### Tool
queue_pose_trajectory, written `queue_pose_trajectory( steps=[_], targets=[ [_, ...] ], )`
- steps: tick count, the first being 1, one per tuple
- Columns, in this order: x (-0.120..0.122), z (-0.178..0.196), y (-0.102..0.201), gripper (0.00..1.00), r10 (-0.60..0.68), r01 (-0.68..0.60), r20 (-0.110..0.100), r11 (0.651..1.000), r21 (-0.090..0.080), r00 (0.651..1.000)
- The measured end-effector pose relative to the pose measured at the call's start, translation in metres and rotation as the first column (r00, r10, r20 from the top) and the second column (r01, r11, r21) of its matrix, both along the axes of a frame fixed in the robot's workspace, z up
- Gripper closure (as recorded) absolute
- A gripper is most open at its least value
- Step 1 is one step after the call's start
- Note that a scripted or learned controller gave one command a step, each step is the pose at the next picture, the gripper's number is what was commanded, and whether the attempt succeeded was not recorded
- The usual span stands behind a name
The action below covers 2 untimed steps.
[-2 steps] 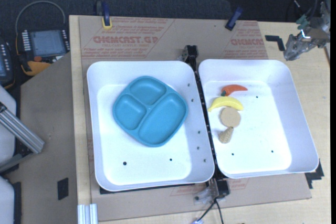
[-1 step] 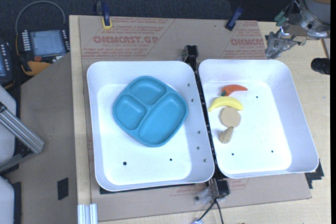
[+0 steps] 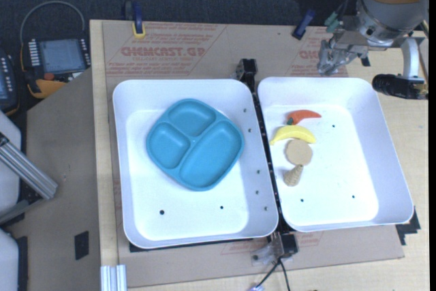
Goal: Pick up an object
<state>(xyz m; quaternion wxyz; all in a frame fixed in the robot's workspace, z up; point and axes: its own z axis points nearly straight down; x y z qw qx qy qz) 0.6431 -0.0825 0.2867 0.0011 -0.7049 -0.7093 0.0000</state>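
The tool [image 3: 332, 63] hangs above the right white bin's [image 3: 388, 146] far rim; its opening I cannot tell. A yellow plastic banana [image 3: 293, 135] lies near the bin's left wall.

In the right bin [image 3: 381, 167], the carrot [image 3: 304, 116], banana [image 3: 293, 135], round cookie [image 3: 298, 152] and small brown piece [image 3: 293, 176] crowd its left wall, so the middle and right side are free. A blue divided plate [image 3: 195, 143] takes the centre of the left bin [image 3: 136, 215]; free room is along its front edge.

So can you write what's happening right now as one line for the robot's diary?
gripper: above right bin's far rim, holding nothing | right bin: carrot, banana, round tan piece | left bin: blue plate
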Motion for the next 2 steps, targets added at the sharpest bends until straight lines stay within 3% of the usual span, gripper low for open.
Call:
queue_pose_trajectory(
  steps=[2],
  targets=[
    [-0.007,-0.025,0.115,1.00,-0.001,0.001,-0.001,1.000,0.000,1.000]
  ],
)
